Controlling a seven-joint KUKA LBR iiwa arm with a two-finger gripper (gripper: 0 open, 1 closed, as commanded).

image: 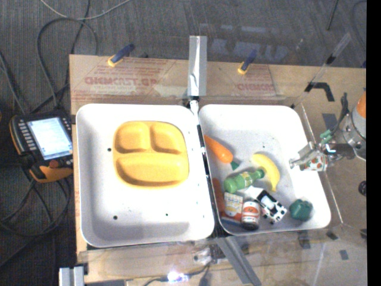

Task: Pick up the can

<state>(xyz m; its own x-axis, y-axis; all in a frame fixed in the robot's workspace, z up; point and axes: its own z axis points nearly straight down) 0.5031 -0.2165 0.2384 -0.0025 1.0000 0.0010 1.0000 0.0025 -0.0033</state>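
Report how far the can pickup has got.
Done: nothing visible yet. The can lies among the other items near the front of the right bin, next to the green bottle and the black-and-white toy. In hand: the gripper is at the bin's right rim, apart from the can. Left: move over the can, grasp it and lift it.

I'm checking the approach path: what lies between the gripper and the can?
In the camera view, the banana and the black-and-white toy lie between the gripper and the can.
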